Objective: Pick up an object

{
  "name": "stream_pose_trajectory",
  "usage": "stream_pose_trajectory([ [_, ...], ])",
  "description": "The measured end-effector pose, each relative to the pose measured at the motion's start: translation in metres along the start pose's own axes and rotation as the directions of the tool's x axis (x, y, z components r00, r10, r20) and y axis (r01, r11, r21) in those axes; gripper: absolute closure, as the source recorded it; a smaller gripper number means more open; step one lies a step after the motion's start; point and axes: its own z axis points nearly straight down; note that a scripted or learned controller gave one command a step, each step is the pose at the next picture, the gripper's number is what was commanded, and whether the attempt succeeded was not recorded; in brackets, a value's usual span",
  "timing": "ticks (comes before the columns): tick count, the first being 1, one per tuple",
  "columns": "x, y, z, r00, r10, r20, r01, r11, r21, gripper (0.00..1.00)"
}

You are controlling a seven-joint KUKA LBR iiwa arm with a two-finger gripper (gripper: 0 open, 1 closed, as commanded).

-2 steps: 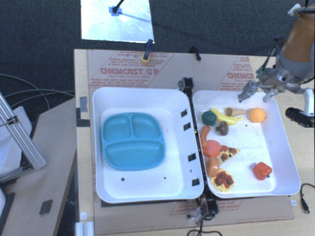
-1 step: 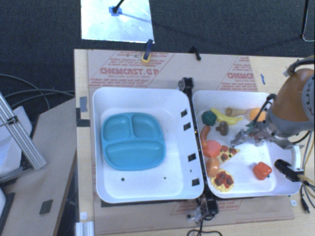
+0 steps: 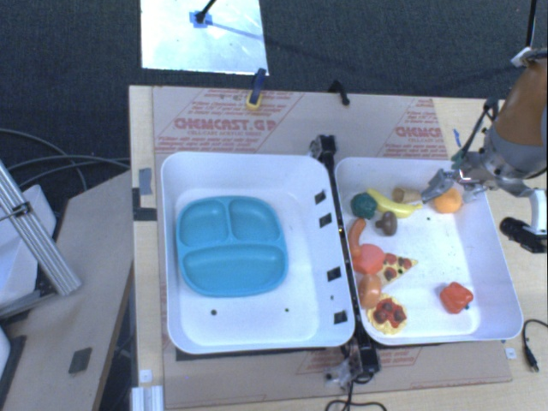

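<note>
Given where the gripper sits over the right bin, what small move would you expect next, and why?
Probably a short descent onto the round orange toy fruit. The gripper hangs at that fruit's upper edge, near the back of the right white bin, with nothing visibly held. The yellow toy banana lies just left, so drifting that way risks nudging it.

Small orange fruit [image 3: 447, 201] lies near the right bin's [image 3: 497, 264] back wall.

A divided plate [image 3: 231, 247] lies in the left bin [image 3: 257, 171]; toy foods [image 3: 381, 268] crowd the right bin [image 3: 488, 264]
</note>
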Motion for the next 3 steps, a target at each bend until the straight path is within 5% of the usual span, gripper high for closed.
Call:
stream_pose_trajectory([
  [1, 0.002, -0.105, 0.060, 1.000, 0.005, -0.006, -0.005, 1.000, 0.014, 0.00],
  [2, 0.001, -0.098, -0.126, 1.000, 0.000, 0.001, 0.000, 1.000, -0.005, 0.00],
  [3, 0.007, -0.145, 0.054, 1.000, 0.006, -0.007, -0.005, 1.000, 0.014, 0.00],
])
